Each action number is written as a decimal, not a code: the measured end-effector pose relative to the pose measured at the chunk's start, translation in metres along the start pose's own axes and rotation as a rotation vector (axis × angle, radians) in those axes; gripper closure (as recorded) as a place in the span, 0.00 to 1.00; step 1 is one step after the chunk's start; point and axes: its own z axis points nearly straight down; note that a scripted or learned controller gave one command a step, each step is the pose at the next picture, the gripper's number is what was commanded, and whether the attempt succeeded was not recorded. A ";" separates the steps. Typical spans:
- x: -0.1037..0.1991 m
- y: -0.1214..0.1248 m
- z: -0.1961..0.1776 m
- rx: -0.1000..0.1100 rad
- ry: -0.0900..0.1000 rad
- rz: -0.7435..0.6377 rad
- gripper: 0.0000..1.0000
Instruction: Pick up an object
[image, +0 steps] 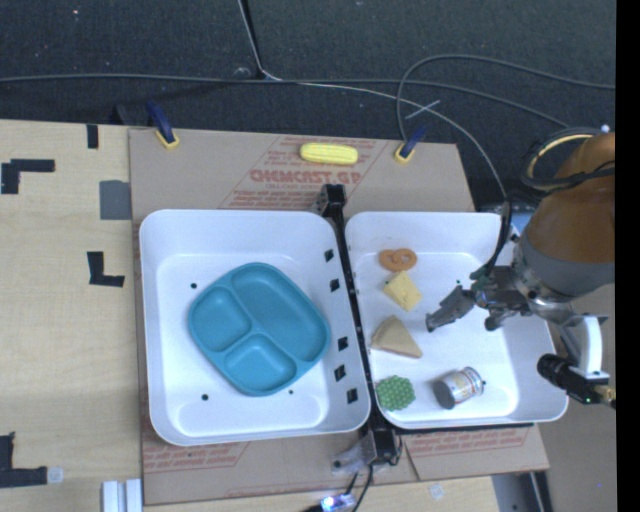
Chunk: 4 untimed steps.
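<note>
In left bin (160, 300), blue tray (258, 327)

red print is being shown on the cardboard sheet (270, 170) under the bins, approx. "chemcast gp"; smaller lines of txt beneath it are being left unread, too blurred.

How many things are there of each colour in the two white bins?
Blue: 1, the divided plate in the left bin.
Yellow: 1, the cheese block.
Tan: 1, the wedge.
Orange-brown: 1, the round snack.
Green: 1, the bumpy ball.
Silver: 1, the small can.
Total: 6; five lie in the right bin.
</note>
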 end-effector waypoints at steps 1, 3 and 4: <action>0.000 0.003 -0.006 -0.012 -0.002 -0.004 0.00; -0.003 0.000 0.121 -0.006 -0.001 -0.003 0.00; -0.003 0.000 0.138 -0.013 -0.003 -0.004 0.00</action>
